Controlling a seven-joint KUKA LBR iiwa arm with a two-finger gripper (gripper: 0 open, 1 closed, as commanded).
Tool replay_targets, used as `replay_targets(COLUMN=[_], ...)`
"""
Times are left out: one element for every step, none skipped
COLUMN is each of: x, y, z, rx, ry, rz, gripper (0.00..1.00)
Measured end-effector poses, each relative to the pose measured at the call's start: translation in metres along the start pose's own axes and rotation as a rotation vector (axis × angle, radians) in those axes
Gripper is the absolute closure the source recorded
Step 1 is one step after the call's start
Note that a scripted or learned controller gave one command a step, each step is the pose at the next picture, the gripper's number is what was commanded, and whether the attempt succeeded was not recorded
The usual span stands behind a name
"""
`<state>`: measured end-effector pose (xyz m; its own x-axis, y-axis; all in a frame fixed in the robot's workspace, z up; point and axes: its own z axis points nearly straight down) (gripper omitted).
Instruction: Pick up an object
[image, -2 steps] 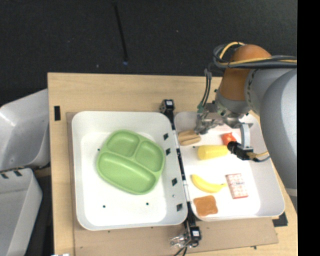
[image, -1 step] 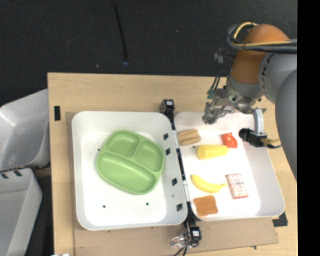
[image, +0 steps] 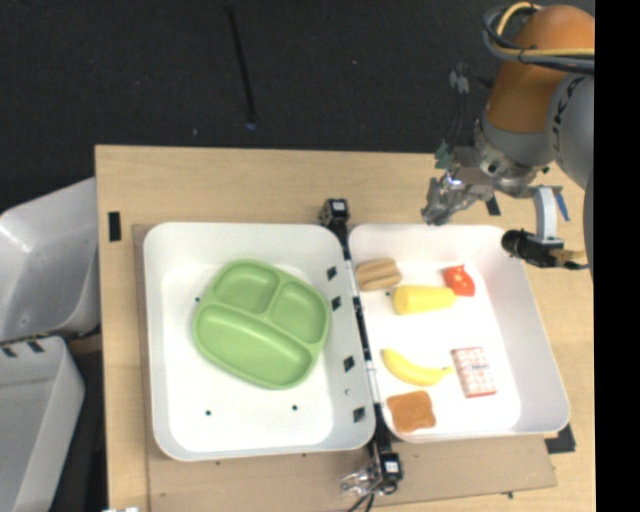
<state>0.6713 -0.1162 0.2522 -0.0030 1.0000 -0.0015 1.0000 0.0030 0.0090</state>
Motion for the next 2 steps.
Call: replay_targets(x=[-0.001, 0.037], y=[0.001, -0.035], z=[-0.034, -0.033], rx=[0.004, 0.010], ry=[0.001, 0.001], rz=[-0.002, -0.001], gripper=[1.00, 1.00])
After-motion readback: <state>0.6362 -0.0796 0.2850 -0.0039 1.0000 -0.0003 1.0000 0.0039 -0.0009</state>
